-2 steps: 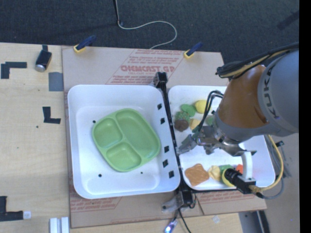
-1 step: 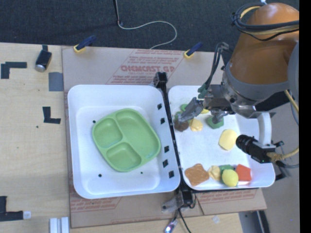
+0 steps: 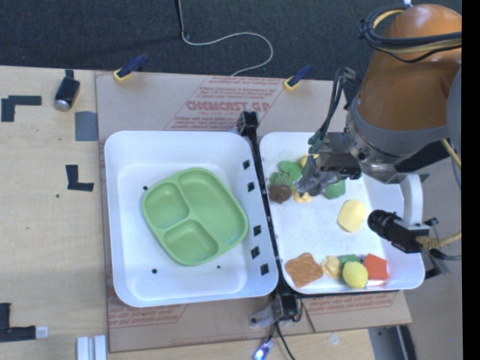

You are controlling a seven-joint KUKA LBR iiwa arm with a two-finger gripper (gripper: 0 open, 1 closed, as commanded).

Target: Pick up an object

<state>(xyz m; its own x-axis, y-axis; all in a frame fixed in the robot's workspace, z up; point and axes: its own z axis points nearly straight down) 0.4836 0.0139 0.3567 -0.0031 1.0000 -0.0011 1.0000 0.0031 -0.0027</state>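
Note:
My gripper [image 3: 310, 184] hangs low over the upper left part of the right bin [image 3: 322, 231], among a cluster of toy foods. Right beside it lie a leafy green piece [image 3: 286, 172], a brown lump [image 3: 280, 193], a small yellow piece [image 3: 303, 196] and a green chunk [image 3: 335, 189]. A pale yellow lump [image 3: 352, 216] lies apart in the bin's middle. Along the front edge sit a toast slice [image 3: 303, 269], a pale bit [image 3: 331, 264], a yellow ball [image 3: 355, 275], a green piece [image 3: 349, 259] and a red piece [image 3: 377, 267].
The left bin [image 3: 127, 201] holds a green divided plate [image 3: 195, 214]. A black divider [image 3: 259, 193] runs between the bins. The arm's orange and grey body [image 3: 409, 73] looms over the right bin's far right side. A black fitting [image 3: 394, 229] juts over its right edge.

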